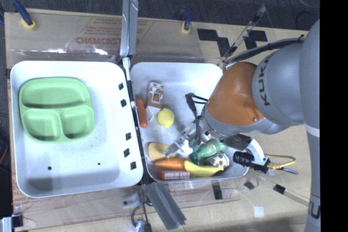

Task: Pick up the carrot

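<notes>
Orange and long, the carrot (pixel 169 164) lies flat near the front of the right bin (pixel 179 70), thick end at 3 o'clock beside a banana (pixel 204 170). The hand (pixel 187 141) hangs just above it; I cannot tell its grip.

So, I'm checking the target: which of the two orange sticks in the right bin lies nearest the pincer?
The long orange carrot at the bin's near edge, beside the yellow banana; the other orange stick lies by the divider.
</notes>
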`<state>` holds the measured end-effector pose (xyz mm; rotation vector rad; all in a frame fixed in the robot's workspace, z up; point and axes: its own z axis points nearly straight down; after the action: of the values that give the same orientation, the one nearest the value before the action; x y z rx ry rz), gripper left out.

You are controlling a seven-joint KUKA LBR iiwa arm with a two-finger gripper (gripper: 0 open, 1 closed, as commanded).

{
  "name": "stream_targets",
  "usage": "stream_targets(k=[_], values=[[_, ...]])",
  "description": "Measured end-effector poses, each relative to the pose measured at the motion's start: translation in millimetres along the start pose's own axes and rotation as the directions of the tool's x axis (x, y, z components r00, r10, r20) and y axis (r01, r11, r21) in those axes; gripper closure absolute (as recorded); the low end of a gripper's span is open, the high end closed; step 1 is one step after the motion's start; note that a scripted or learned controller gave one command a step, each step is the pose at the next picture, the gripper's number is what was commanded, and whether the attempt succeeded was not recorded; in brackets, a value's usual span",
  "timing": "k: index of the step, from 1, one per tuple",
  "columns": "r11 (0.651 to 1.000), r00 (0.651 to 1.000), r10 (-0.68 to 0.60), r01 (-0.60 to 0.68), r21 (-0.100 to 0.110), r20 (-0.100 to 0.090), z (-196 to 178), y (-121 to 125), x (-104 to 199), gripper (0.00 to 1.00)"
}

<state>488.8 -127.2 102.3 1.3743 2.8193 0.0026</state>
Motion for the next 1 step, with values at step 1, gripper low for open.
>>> stream_targets(k=[1], values=[[1.000, 1.000, -0.003, 0.003, 0.000, 0.000, -9.7, 0.8, -0.3, 1.00]])
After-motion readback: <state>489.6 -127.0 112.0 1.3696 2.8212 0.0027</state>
